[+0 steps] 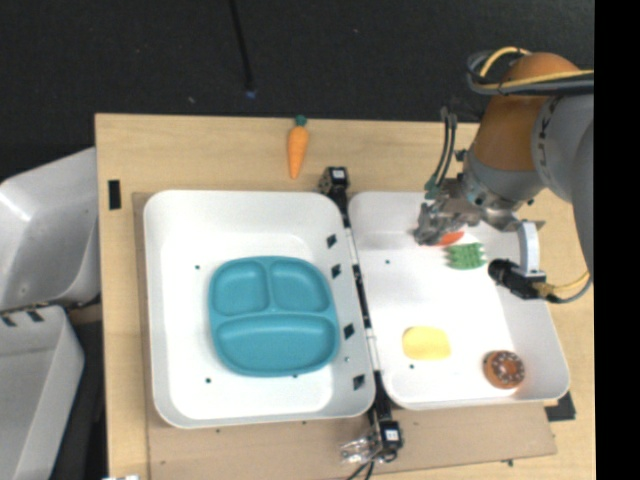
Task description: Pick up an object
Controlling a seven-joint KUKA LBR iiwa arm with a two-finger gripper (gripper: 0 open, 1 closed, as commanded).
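Note:
My gripper point(437, 228) hangs low over the far part of the right bin point(400, 268), reaching in from the right. A small red-orange piece point(452, 237) lies right at its fingertips, partly hidden by them. A green leafy toy point(466, 257) rests just to the right of it. Nearer the front lie a yellow piece point(426, 343) and a brown doughnut point(503, 368).
The left bin point(180, 228) holds a blue divided plate point(272, 315). A toy carrot point(297, 147) lies on the bench behind the bins. Black clips point(334, 179) sit along the seam between the bins.

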